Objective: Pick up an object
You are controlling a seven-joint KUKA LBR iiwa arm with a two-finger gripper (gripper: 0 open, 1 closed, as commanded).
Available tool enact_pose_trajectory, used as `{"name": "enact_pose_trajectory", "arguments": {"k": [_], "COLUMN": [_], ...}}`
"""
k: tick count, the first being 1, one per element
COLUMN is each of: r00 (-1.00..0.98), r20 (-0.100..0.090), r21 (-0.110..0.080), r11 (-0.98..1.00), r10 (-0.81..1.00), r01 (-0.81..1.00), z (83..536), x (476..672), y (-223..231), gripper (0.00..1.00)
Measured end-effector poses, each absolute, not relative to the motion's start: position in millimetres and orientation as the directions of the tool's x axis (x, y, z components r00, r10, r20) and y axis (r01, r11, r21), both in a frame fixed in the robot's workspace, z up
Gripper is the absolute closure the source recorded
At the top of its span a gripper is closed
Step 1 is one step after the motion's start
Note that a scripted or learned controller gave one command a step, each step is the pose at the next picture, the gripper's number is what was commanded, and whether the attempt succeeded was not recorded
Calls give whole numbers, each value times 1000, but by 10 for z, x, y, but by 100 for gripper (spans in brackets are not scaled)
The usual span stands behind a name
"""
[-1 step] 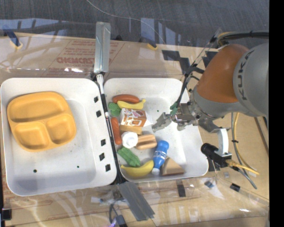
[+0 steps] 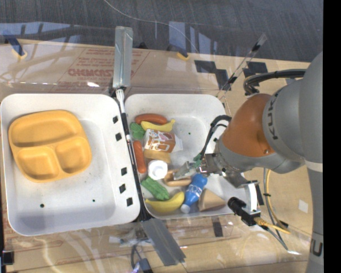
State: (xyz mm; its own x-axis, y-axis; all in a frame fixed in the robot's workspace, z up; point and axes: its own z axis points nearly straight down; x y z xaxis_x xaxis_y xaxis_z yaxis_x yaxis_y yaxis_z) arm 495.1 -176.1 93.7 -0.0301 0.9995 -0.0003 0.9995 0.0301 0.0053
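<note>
My gripper [image 2: 194, 165] hangs low in the right bin [image 2: 213, 110], but the wrist hides its tip, so I cannot tell whether it is released or clenched, or grasping anything. Just below it, at six o'clock, lies the blue bottle [image 2: 194, 191]; at nine o'clock stands a white cup [image 2: 158, 169]. The banana [image 2: 166, 203] sits at seven o'clock, the snack packet [image 2: 159, 142] at ten. Everything crowds the bin's left side, so I judge any pick must come down among neighbours. The yellow tray [image 2: 48, 144] rests in the left bin [image 2: 74, 215], well apart at nine o'clock.
</note>
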Motion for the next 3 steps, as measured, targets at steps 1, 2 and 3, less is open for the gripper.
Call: {"name": "enact_pose_trajectory", "arguments": {"k": [1, 2, 3], "r00": [221, 217, 217], "r20": [3, 4, 3], "r21": [1, -4, -4], "r11": [-221, -217, -217], "r10": [975, 976, 976], "r01": [975, 976, 976], "z": [925, 1002, 1002], "x": [5598, 5602, 5600], "y": [-1033, -1031, -1037], "gripper": [0, 100, 0]}}
